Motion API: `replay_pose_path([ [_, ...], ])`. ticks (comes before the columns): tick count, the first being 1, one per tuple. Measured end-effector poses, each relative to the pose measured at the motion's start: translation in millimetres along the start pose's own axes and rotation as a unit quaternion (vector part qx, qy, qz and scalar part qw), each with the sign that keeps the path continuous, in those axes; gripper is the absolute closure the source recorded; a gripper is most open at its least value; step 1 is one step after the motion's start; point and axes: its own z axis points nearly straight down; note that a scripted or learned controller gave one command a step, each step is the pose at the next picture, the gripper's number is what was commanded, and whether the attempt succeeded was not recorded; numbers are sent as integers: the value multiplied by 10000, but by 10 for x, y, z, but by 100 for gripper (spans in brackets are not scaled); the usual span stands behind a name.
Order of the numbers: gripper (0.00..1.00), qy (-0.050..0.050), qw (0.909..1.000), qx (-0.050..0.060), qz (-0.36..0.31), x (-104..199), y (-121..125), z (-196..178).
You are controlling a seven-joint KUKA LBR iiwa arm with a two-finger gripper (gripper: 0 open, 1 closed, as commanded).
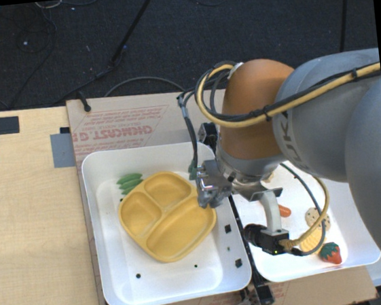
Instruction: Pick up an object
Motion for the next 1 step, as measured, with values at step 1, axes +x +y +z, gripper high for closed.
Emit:
replay_pose_path([
  [1,100,-12,10000,17,20,139,58,151],
])
